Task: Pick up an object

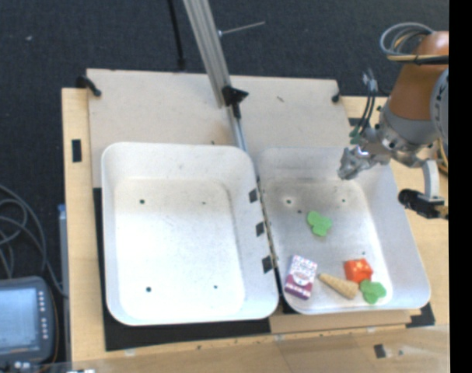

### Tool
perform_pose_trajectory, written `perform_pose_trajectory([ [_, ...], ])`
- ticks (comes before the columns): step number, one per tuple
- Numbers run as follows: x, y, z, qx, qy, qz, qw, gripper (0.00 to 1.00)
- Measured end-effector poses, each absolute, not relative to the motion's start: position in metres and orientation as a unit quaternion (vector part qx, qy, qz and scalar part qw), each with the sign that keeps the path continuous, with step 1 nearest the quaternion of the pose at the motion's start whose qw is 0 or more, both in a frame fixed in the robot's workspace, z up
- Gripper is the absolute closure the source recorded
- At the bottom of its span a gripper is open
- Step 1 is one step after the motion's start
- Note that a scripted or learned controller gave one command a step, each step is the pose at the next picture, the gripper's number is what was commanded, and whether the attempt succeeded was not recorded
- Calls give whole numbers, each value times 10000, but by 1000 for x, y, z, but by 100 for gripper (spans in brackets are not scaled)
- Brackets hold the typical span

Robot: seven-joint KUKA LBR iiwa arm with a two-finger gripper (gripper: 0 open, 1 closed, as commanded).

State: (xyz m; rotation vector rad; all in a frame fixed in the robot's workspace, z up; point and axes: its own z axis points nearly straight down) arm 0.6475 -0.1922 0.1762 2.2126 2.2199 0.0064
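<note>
Presently the gripper [351,166] hovers over the right bin's [391,208] upper rim, finger state indiscernible, seemingly staged above the green piece [319,224] and the toys clustered lower right.

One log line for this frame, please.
hand above right bin far edge | holding nothing visible | five items in bin | pick not started

The gripper [352,164] hangs over the far right corner of the right bin [298,173]. Left of it, touching that bin along one side, lies the left bin [181,231] – black clips [260,228] sit on the shared edge. Both bins rest on a wooden bench [76,231], with a pale board [158,107] beyond them. An aluminium pole [206,37] slants up, left of the gripper and further back. Well off to the left, on dark floor, are grey cables [22,208] and a screened handset [18,317].
</note>
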Motion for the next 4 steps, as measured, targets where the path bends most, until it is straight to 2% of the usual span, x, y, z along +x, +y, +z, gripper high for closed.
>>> perform_pose_trajectory([
  [1, 649, -194, 221, 7053, 7089, 17, 34, 100],
  [2, 651, -191, 286, 7054, 7088, 22, 44, 100],
  [4, 617, -79, 291, 7046, 7096, 8, -3, 100],
])
